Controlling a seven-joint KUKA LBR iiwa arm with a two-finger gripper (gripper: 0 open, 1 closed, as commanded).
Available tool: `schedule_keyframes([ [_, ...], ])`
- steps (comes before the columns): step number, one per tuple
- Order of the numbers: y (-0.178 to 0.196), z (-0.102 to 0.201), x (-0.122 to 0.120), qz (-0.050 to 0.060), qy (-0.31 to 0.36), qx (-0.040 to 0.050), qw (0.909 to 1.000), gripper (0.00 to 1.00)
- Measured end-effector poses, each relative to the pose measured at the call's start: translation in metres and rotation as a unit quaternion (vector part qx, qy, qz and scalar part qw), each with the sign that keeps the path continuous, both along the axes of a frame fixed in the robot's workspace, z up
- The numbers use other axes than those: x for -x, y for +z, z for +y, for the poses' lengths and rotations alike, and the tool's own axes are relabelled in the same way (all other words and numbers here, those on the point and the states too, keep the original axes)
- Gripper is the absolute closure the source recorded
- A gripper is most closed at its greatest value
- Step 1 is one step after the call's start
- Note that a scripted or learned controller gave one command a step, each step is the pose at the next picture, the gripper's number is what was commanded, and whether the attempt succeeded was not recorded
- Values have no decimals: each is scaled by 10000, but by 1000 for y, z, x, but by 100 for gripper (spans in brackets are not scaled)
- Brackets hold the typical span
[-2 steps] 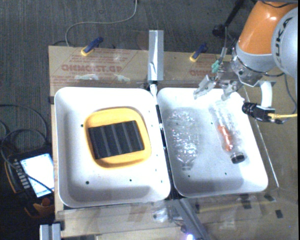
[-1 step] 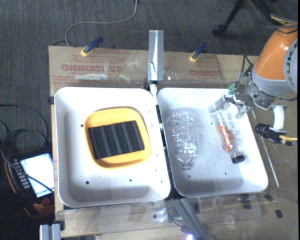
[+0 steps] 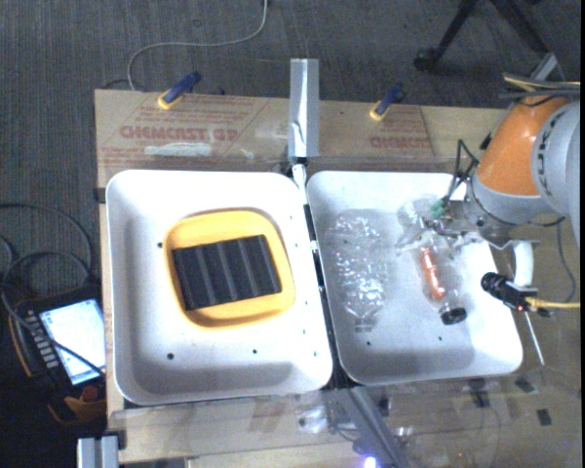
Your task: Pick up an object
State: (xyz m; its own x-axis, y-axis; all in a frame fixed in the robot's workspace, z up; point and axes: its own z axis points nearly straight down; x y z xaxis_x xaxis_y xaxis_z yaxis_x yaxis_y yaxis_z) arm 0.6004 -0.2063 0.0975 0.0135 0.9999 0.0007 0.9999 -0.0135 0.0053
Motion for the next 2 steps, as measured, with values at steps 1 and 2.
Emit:
schedule_keyframes([
  [1, 10, 2, -1, -4, 9, -12, 10000, 100],
  [2, 90, 67, -26, 26, 508, -1, 9987, 100],
])
